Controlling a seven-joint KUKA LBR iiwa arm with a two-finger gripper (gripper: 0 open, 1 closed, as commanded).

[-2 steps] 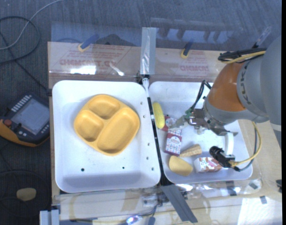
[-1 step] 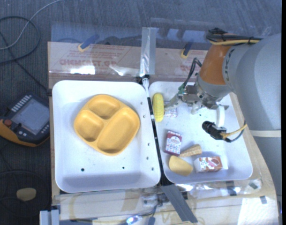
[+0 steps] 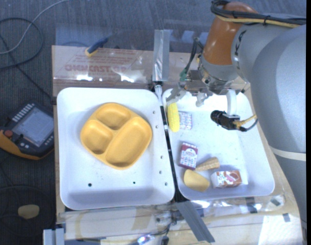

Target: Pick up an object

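Observation:
The right bin (image 3: 258, 160) holds several small items: a yellow corn cob (image 3: 172, 116) against its left wall, a white packet (image 3: 185, 120) beside it, a red packet (image 3: 188, 154), a tan cone (image 3: 208, 163), a yellow wedge (image 3: 196, 180) and a red-and-white can (image 3: 226, 178). My gripper (image 3: 188, 97) hangs over the bin's far left corner, just above the corn cob and the white packet. Its fingers stand open, and bare bin floor shows between them. Nothing is held.
In the left bin (image 3: 65, 152) lies a yellow divided plate (image 3: 116, 135). A black part with a yellow cable (image 3: 225, 119) hangs off the wrist over the right bin. The arm's grey body (image 3: 283, 86) covers the right side. A control pendant (image 3: 28, 131) lies on the floor at left.

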